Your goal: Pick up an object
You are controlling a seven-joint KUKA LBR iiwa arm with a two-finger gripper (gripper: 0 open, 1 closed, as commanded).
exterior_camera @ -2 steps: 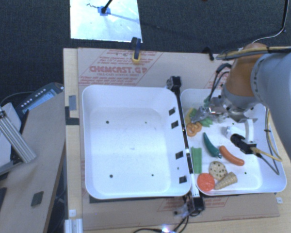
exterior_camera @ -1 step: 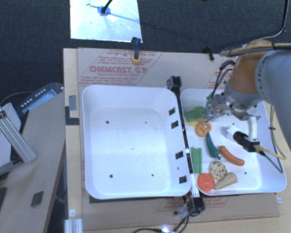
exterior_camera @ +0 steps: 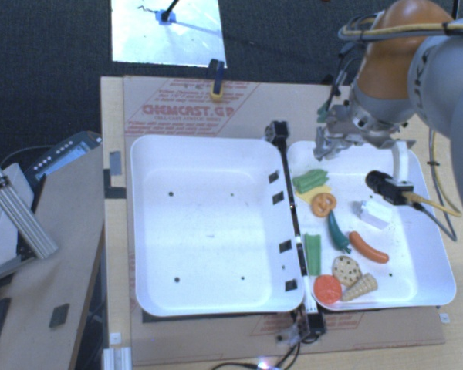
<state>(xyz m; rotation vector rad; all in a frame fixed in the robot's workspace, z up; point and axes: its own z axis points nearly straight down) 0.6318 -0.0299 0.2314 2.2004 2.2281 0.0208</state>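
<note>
The grey arm's jaws [exterior_camera: 325, 150] hang over the far left corner of the right shallow white bin [exterior_camera: 424, 284]; whether they are open or closed cannot be told. The nearest thing, a flat green leaf-shaped plastic toy [exterior_camera: 310, 180], lies on the bin floor just beside them at about seven o'clock. A round orange slice [exterior_camera: 322, 203] lies at six o'clock of that leaf.
</note>
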